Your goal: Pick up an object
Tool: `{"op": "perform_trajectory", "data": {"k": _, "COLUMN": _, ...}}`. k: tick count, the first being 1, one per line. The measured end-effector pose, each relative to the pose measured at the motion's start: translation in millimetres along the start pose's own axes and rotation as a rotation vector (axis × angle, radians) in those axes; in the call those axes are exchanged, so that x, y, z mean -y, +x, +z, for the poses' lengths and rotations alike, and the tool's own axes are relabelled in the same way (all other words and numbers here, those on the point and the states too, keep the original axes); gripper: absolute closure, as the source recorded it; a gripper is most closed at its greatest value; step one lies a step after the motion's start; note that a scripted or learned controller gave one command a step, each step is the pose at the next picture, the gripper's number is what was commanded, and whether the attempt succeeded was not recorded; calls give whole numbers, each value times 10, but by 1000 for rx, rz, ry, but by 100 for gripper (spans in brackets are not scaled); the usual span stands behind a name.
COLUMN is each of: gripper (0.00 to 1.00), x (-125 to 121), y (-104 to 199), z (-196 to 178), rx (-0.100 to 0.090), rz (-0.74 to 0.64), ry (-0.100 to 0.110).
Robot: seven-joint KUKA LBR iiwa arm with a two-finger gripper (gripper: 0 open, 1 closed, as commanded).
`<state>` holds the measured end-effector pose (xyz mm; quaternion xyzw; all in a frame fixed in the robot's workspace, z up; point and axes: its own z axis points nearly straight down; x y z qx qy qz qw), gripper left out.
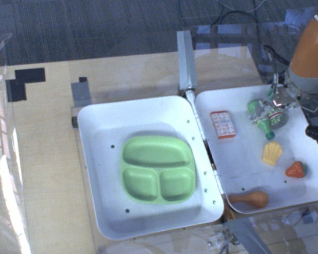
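a: start at the left. what's in the left bin?

b: a green divided tray, lying flat in the middle. nothing else in there.

a: and across the divider?

b: the right bin has the loose pieces. a small red-and-white card box near the top left, a brown pear-shaped piece at the front edge, a yellow corn-like piece in the middle, a red strawberry-like piece to its right. at the far corner lies a green bottle, tilted, cap toward the front.

a: where's the gripper?

b: right down over that bottle, at the bin's far right, with the arm's orange band above it. the metal parts overlap the bottle, so i can't tell how the jaws stand, nor whether anything is gripped.

a: so which step?

b: i'd judge the grasp itself, at the bottle. next it calls for a firm close on the body, then a straight lift clear of the bin wall. a round bottle could roll or slip out.
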<state>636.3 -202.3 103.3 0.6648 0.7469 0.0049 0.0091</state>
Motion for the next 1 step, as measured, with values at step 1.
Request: {"op": "perform_trajectory", "data": {"k": 1, "gripper": 100, "x": 380, "y": 1361, "z": -1103, "rx": -6, "rz": 26, "ry": 12}}
